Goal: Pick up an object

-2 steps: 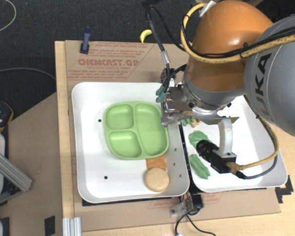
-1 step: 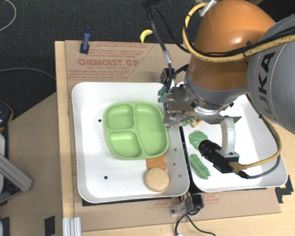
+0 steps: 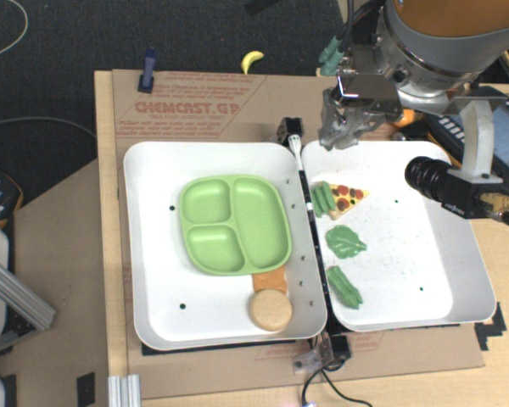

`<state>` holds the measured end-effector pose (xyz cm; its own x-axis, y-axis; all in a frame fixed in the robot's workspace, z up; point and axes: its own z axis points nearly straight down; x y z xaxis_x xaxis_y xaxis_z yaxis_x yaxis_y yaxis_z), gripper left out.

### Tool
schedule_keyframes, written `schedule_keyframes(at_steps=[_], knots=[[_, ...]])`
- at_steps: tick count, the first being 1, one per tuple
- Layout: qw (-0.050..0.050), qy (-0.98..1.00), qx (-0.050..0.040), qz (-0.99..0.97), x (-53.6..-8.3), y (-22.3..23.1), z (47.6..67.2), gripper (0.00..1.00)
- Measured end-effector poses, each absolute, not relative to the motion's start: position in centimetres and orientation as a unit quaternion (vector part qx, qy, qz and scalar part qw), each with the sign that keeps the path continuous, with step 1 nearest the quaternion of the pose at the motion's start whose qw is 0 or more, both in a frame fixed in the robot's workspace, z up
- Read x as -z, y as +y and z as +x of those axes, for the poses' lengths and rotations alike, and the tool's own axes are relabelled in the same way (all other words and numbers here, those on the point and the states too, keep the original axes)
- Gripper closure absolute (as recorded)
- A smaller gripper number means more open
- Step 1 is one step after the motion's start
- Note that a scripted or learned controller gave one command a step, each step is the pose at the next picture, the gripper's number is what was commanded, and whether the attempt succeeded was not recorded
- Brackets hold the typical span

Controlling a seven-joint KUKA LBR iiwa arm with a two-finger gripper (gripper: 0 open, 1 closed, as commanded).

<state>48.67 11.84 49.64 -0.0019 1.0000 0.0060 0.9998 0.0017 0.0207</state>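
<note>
1. Your gripper (image 3: pixel 343 134) hangs above the back edge of the right bin (image 3: pixel 424 261), near the divide; nothing sits between its fingers, and whether they are spread or closed you cannot tell.
2. Right bin: pizza slice (image 3: pixel 346 198) beside a green pod (image 3: pixel 322 199), a leaf (image 3: pixel 346 242), and another green piece (image 3: pixel 344 286) nearer the front.
3. Left bin (image 3: pixel 148 227): green tray (image 3: pixel 235 224), with a cookie (image 3: pixel 271 309) at its front edge.
</note>
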Motion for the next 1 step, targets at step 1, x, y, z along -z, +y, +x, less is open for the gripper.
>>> schedule_keyframes(at_steps=[1], knots=[[-0.002, 0.708, 0.0039, 0.706, -39.62, 16.15, 50.17, 1.00]])
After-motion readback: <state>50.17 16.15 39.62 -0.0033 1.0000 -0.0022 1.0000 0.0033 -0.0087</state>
